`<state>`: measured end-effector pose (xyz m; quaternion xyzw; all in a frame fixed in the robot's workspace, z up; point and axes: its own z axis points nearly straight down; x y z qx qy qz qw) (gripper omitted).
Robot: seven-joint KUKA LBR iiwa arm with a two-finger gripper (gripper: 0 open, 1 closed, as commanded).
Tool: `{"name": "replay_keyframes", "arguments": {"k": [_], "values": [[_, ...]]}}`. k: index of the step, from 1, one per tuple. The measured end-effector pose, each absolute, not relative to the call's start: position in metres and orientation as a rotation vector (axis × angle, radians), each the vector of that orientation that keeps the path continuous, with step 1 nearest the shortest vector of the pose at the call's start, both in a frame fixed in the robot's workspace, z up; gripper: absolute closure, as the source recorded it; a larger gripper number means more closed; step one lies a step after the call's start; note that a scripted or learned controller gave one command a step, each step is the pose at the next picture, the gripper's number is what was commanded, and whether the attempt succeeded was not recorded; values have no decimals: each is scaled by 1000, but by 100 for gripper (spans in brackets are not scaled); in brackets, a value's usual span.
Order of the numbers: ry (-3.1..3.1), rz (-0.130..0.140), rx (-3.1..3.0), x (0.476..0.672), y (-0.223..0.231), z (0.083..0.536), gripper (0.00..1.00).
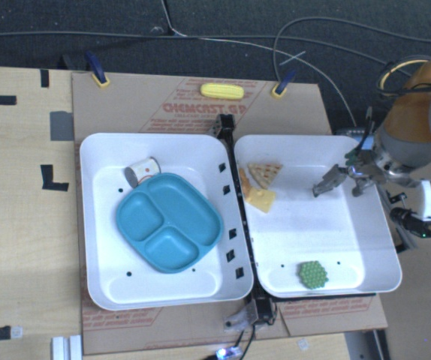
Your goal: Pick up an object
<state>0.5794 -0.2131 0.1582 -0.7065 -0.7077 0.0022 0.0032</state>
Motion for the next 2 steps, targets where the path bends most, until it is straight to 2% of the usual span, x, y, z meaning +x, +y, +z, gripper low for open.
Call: {"name": "replay_keyframes", "arguments": {"k": [1, 2], "values": [[-2220, 6, -2216, 575, -211, 114, 0], [-2224, 3, -2218, 577, -211, 127, 100]]}}
